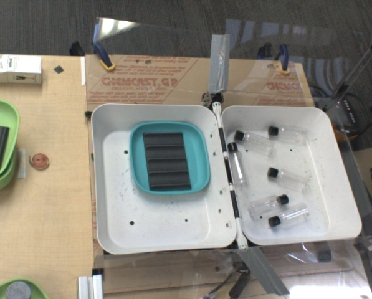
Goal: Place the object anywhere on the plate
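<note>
Hand: state cannot be told. Right bin (pixel 326 167): clear vials (pixel 290 215) with black caps lie scattered, one along the left wall, two close together at the near side; none on the plate. Left bin (pixel 111 192): teal plate (pixel 138 161) sits toward the far side, carrying a dark ridged insert (pixel 167 161). Both bins touch, side by side on the desk (pixel 48 217).

You have a teal plate (pixel 170 159), square with rounded corners, lying flat in the left bin with a dark ribbed insert across its middle. Several clear black-capped vials (pixel 288 217) lie on their sides, scattered across the right bin.
</note>
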`<state>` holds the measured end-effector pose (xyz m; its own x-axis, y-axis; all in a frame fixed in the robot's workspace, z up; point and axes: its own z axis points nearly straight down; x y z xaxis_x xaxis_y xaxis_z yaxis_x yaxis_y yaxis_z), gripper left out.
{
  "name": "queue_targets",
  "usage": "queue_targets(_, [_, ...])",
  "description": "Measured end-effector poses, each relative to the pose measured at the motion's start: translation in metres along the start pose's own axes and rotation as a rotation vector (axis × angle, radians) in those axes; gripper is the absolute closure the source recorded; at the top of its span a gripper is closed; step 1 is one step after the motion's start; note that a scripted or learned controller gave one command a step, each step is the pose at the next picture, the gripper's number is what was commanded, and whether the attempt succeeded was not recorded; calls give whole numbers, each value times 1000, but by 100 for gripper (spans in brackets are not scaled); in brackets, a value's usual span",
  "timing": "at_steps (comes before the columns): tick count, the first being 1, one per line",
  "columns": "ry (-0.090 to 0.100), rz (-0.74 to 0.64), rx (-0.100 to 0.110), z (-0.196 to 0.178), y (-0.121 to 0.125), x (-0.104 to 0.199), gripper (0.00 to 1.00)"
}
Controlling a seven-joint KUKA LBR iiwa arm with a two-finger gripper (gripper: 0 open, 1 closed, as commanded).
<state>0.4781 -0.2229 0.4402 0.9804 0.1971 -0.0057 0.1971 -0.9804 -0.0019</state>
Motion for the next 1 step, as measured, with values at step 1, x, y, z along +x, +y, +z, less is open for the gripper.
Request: queue_targets(1, [0, 0, 0, 0, 0, 0, 0])
